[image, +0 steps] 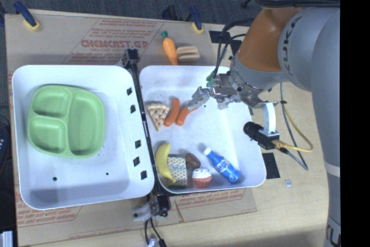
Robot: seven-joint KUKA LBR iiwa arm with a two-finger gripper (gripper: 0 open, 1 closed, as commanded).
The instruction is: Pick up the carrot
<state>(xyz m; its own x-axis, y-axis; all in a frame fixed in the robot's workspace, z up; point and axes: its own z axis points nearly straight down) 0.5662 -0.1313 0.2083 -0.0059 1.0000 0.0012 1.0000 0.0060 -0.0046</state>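
Camera view: a green divided plate (66, 120) is held in the left bin (23, 182); sausages (176, 113) are held in the right bin (231, 136), over which the end effector (199, 98) is poised, its grip state undeterminable.

one fixed camera looks down slantwise on both white bins (23, 124).

You have two white bins (75, 191) of smooth, faintly glossy plastic, resting on matt brown cardboard (110, 37) printed in red. The green divided plate (66, 120) looks like smooth, satin plastic, as do the orange carrot (169, 50) and the blue bottle (223, 165), which shows a sheen. Your arm (300, 37) wears a smooth grey shell with a glossy orange band (263, 37).
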